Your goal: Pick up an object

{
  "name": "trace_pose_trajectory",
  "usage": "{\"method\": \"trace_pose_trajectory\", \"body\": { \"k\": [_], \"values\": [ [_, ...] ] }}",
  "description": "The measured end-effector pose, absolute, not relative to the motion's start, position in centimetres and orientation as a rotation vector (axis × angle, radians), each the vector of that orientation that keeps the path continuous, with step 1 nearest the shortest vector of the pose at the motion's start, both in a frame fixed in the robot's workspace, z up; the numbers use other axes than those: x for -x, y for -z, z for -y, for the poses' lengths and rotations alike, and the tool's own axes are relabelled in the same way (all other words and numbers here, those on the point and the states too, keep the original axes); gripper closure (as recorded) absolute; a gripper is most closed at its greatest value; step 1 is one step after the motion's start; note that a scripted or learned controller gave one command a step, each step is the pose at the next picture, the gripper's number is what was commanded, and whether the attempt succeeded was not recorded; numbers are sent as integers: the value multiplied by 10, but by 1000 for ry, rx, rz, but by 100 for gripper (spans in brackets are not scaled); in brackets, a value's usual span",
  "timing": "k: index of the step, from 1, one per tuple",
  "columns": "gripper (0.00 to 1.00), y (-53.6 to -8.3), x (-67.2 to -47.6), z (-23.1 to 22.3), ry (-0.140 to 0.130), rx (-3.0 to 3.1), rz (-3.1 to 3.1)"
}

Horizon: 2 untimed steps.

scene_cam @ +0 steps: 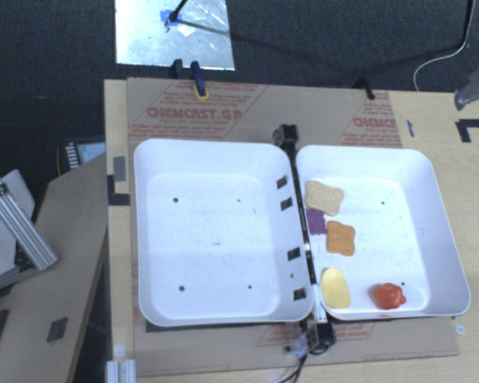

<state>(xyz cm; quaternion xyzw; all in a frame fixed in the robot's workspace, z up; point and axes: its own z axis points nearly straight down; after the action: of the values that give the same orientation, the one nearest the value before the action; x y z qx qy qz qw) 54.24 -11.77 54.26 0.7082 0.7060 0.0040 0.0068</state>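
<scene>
Robotics lab, white bins [215,154] clamped on bench [247,106]

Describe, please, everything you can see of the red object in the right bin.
The red object is a small, rounded, slightly lumpy piece, glossy like moulded plastic, red shading to orange. It lies on the floor of the right bin, in the near corner by the front wall. It sits apart from the yellow piece to its left; only the bin floor touches it.

5 objects [340,238] lie along the right bin's [431,214] left side.
</scene>
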Motion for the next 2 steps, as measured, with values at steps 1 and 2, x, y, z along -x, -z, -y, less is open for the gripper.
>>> {"method": "trace_pose_trajectory", "body": {
  "k": [1, 2],
  "values": [
    [100, -547, -544, 114, -7, -2209, -2223],
    [100, -529, -510, 65, -2, -2213, -2232]
  ]
}}
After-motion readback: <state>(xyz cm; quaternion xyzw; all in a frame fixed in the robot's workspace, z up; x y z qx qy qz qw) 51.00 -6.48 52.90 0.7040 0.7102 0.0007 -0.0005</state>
